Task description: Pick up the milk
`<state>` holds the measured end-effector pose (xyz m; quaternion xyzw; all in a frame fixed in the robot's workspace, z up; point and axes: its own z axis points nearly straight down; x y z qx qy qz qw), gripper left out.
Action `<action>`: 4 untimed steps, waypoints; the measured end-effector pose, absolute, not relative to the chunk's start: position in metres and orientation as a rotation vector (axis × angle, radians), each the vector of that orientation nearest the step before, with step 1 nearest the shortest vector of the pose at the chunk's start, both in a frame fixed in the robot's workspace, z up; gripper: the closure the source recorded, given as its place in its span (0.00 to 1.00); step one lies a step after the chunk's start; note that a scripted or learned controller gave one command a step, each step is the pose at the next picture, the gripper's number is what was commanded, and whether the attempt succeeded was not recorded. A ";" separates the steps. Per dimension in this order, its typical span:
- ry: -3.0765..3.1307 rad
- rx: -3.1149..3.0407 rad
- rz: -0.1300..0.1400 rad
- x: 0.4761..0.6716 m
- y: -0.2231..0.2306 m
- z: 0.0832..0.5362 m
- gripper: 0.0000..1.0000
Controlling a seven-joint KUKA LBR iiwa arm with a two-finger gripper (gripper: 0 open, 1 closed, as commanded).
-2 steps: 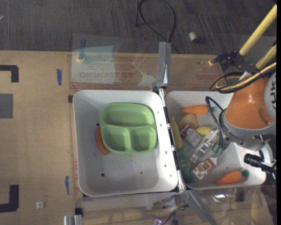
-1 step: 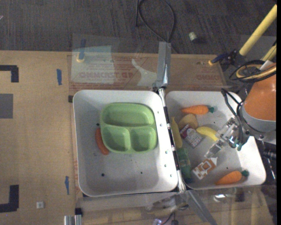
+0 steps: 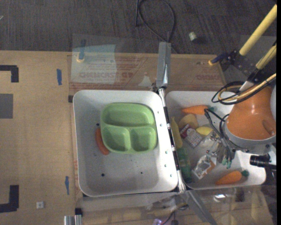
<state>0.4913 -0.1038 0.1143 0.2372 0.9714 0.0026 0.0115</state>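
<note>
Camera view: tool [image 3: 218, 154] hangs low in the right bin [image 3: 259, 179], its grip state unreadable, milk carton [image 3: 203, 166] just below-left of it, apparently not held. Risk: crowding. The orange carrot [image 3: 231, 177] beside it and the snack packet [image 3: 192, 136] beyond could get nudged or grabbed instead.

From my remote seat I log: dark grey carpet floor [image 3: 66, 22] along the top, a black cable loop [image 3: 156, 13] lying on it; tan bench top [image 3: 35, 132] beneath, marked with blue tape strips [image 3: 59, 77] and black corner marks [image 3: 11, 72]; a clear plastic sheet [image 3: 114, 66] lying flat; even, soft light.
</note>
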 end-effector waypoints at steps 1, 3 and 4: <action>3.033 0.741 0.013 0.491 -0.102 0.124 1.00; 2.881 1.243 0.002 0.503 -0.035 0.252 1.00; 2.881 1.242 0.002 0.503 -0.035 0.252 0.00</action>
